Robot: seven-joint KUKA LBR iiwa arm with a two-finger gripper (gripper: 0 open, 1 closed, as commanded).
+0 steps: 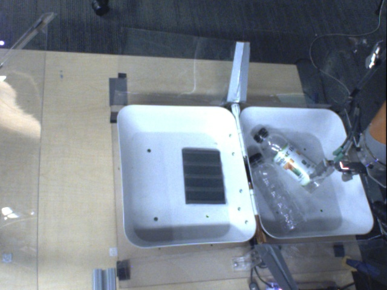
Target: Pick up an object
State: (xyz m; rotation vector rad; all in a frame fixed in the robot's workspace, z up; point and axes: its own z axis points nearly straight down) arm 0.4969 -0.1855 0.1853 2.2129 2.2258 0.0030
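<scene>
Clear plastic bottles (284,159) lie in right bin (314,116) — gripper (331,167) beside them

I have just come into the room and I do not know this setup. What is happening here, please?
A robot arm reaches in from the right over the right bin, and its gripper sits low at the bottom end of a clear plastic bottle with a label. A second clear bottle lies beside it in the same bin. The left bin holds a dark ribbed block. Nothing looks lifted yet; whether the gripper has the bottle I cannot tell.
</scene>
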